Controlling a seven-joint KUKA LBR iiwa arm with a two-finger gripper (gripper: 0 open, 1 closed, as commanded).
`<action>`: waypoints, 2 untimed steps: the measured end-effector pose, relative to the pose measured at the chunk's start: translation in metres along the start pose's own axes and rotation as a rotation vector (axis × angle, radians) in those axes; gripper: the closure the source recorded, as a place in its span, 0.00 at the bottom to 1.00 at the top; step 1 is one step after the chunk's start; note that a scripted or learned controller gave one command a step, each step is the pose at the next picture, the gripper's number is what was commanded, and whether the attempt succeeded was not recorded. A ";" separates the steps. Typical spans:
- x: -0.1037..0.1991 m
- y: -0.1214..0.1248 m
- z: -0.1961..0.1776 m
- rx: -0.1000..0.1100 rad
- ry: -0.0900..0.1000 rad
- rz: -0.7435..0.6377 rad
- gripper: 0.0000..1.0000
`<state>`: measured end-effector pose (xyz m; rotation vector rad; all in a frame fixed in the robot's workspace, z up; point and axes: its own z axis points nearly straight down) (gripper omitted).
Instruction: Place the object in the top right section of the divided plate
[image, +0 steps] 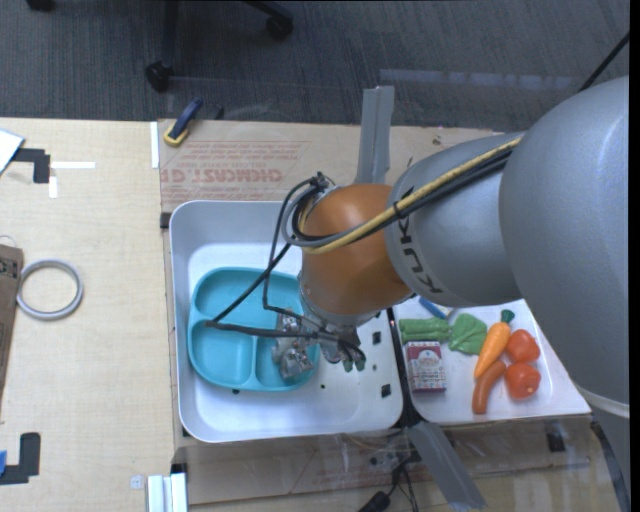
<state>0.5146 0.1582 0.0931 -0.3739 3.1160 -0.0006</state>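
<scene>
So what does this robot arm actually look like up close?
The arm is bulky, rounded and grey, with an orange band above the wrist and dark "KUKA" lettering. Black and yellow cables run along it to a small metal gripper.

Plastics, wood, gloss

Glossy turquoise plastic divided plate (235, 335); smooth white plastic bins (190, 260); matt pale wood counter (90, 370); shiny orange band (345, 250).

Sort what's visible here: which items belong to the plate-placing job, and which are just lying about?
Job:
- divided plate, left bin
- gripper, over the plate's right edge

Lying about:
- carrot
- two tomatoes
- green vegetable
- small red box
- tape roll
</scene>
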 end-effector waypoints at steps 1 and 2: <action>0.000 0.002 -0.001 -0.002 -0.001 -0.003 0.00; 0.001 0.006 -0.002 0.003 -0.001 0.035 0.00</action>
